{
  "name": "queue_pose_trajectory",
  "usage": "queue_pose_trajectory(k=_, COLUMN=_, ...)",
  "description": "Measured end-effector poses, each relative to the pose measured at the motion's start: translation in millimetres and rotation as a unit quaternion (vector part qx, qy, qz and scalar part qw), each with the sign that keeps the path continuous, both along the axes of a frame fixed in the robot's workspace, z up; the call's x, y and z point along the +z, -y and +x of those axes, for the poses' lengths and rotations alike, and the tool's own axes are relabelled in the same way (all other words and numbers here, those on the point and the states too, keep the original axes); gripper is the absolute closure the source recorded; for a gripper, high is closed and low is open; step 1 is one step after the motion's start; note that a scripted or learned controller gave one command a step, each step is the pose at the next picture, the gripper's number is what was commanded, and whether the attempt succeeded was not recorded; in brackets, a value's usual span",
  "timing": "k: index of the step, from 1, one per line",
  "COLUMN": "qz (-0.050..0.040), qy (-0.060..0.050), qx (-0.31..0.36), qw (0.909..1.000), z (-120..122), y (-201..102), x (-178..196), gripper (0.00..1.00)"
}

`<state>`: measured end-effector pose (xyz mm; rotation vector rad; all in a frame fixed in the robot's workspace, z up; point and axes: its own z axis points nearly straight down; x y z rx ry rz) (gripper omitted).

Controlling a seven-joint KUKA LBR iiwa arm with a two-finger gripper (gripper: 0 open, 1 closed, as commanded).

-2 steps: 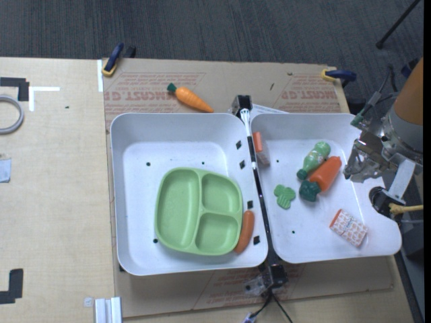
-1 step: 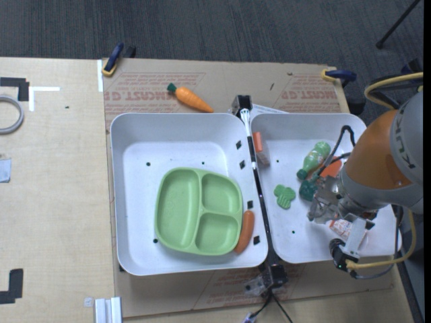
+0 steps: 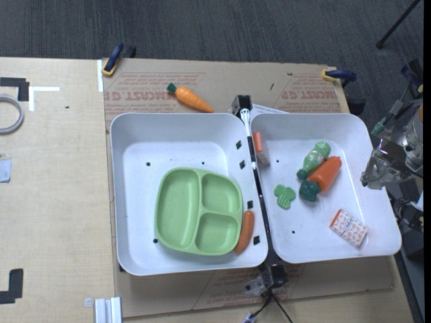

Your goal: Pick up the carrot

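A small orange carrot with a green top lies on the cardboard behind the left bin, outside both bins. A thicker orange carrot-like toy with a dark green leafy end lies in the right bin, slanted, touching a pale green bottle-shaped toy. My gripper hangs at the right bin's right rim, to the right of that orange toy and apart from it. Nothing shows in its grasp.
A green three-part plate fills much of the left bin, with a brown sausage against its right side. The right bin also holds a green piece, a pink patterned packet and a small orange-white item by the divider.
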<state>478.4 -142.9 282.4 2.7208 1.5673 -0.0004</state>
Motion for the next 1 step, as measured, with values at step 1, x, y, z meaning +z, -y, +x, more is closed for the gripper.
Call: queue_pose_trajectory(k=1, qz=0.0014, qy=-0.001, qx=-0.101, qw=0.9949, z=-1.2, y=-19.4, x=-190.5, gripper=1.00)
